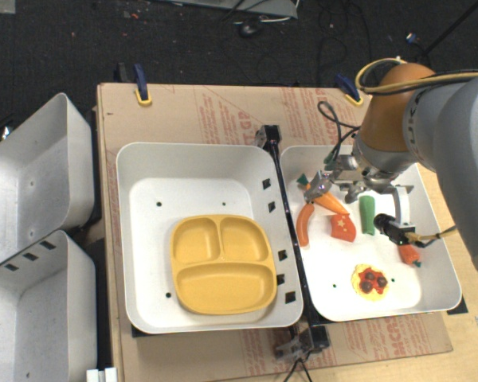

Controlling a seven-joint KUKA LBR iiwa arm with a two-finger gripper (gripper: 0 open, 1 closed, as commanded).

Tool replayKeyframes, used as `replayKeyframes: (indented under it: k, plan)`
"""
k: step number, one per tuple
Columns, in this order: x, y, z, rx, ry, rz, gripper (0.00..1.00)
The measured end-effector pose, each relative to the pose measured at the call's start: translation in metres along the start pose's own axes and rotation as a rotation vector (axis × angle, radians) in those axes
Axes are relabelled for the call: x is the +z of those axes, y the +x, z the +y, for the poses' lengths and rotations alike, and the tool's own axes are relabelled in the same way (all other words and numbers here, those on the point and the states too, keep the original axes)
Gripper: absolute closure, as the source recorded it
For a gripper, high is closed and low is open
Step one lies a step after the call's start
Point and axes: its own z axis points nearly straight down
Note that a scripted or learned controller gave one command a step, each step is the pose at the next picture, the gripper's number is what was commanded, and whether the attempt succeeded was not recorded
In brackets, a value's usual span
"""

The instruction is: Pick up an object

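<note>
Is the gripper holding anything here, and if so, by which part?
Cannot be told: the gripper sits low over the orange carrot, but no grasp is visible.

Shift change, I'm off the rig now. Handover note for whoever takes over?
Gripper: low in the right bin, at that bin's upper left, right by the orange carrot. Whether anything is held can't be told from this view.
Right bin items: orange carrot, curved orange piece, red piece, green piece, small pizza toy, small red item at the right.
Left bin: yellow divided tray.
Done: arm is down among the toys.
Left: confirm a grasp and lift an object out; nothing is visibly raised yet.
</note>
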Motion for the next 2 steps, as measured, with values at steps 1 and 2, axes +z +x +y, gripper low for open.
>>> replayKeyframes:
  k: [1, 2]
  plan:
    - [-0.012, 0.000, 0.000, -0.001, 0.001, 0.000, 1.00]
    - [-0.056, -0.004, 0.002, 0.001, -0.006, 0.000, 1.00]
